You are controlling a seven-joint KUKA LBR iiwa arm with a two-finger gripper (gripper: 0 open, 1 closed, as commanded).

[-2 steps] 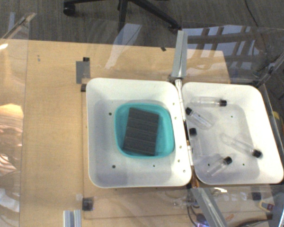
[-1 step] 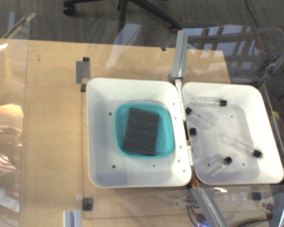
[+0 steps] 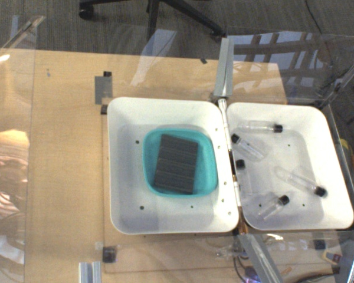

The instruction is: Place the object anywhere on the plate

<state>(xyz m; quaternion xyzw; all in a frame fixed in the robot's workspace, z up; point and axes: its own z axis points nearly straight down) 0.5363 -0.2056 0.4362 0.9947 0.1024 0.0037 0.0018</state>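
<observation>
Looking down at the wooden bench [image 3: 59, 175], going left to right: first up is the left white bin [image 3: 121, 211], and sitting in the middle of it is a teal plate [image 3: 207, 158], squarish with rounded corners. Lying flat on that plate is a dark grey ribbed block [image 3: 176, 164], a rectangle turned just slightly off square, well inside the plate's rim with teal showing on all sides. So the object is already on the plate as things stand.

Just beside it, sharing the middle seam, is the right white bin [image 3: 336, 211]. That one's got a handful of clear plastic tubes with black caps scattered around: one near the top [image 3: 262, 126], one by the left wall [image 3: 246, 146], a small black cap [image 3: 240, 164] below that, another tube toward the right [image 3: 301, 181], and one near the bottom [image 3: 272, 206]. They lie at different angles and mostly apart from each other.

Up top, past the bench, there's the base of an office chair [image 3: 153, 5] on grey carpet.
</observation>
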